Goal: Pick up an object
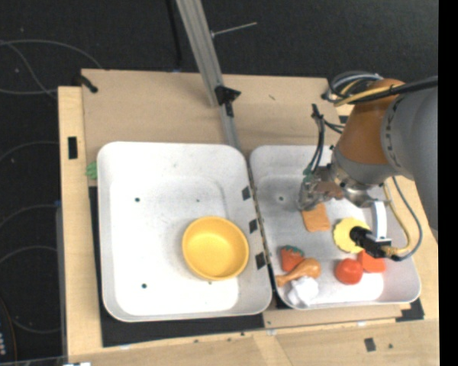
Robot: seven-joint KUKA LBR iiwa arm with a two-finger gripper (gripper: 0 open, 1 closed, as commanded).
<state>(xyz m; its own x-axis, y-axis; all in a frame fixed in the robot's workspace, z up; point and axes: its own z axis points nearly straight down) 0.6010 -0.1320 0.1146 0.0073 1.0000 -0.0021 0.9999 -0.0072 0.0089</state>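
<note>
Nearest my camera, along the front wall of the right bin (284, 172), I log a white crumpled item (304, 290). Touching it from above is a tan drumstick-shaped toy (301, 270), and against that an orange-red piece with a green top (291, 256).

To the right of these: a red ball-shaped item (349, 271) and, just beside it, an orange block (372, 262) close to the bin's right side.

Next back: a yellow round piece with a dark centre (349, 233), partly crossed by arm hardware, and a flat orange-tan square (316, 219) on the bin floor.

The gripper (311, 195) sits directly above that square's far edge; whether its pincer is apart or together, I cannot tell.

Left bin (168, 166): one yellow bowl (214, 248), upright, toward its front right.

Farthest: the grey arm with orange band (366, 132), and a metal post (202, 44).
</note>
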